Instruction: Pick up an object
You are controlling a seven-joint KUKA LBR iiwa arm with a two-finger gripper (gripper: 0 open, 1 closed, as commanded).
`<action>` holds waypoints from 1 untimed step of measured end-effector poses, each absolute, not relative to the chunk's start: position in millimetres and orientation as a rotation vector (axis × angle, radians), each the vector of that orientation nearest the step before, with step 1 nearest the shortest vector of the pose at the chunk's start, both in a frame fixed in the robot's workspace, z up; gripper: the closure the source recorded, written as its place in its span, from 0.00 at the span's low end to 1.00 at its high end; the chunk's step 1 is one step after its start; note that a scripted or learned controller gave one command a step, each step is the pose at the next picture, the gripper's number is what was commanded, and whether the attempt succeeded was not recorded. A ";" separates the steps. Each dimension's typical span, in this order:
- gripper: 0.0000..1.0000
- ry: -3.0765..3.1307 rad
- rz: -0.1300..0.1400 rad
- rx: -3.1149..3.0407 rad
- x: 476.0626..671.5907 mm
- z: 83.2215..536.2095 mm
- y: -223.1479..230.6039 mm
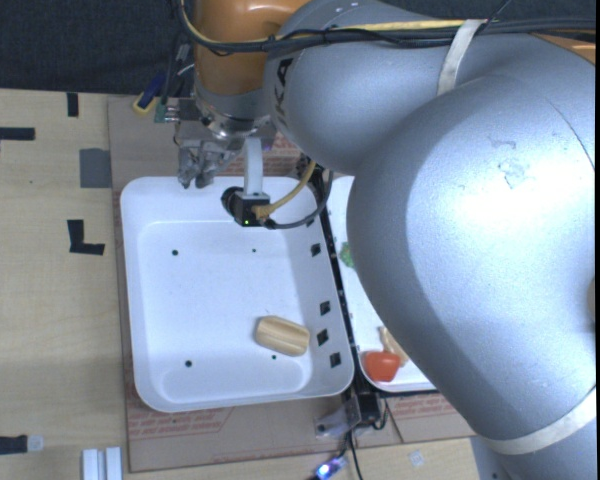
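Left bin [145,298] taken as landmark. One candidate object inside it: a tan wooden cylinder [282,335], lying flat on the bin floor close to the near-right corner, touching neither wall that I can make out. Long axis runs roughly left to right across the bin, tilted slightly down toward the right.

Gripper [196,164] hangs over the bin's far-left rim, below the orange wrist band. Whether it is open or closed: cannot tell, too small and cluttered. Nothing visibly held.

Key relation: the cylinder lies diagonally across the bin from the gripper, toward the near wall and to the right, well apart. Judgement: the approach means crossing nearly the whole bin floor, and a grasp would best close across the short width, square to that long axis.

The bin to the right holds a red-orange object [382,366] near the shared divider, partly under the arm [480,228].
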State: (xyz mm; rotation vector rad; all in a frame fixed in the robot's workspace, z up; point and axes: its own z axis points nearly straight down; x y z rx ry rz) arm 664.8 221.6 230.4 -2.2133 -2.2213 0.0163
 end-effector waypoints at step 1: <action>1.00 -2.229 -0.015 -2.218 629.4 340.3 235.5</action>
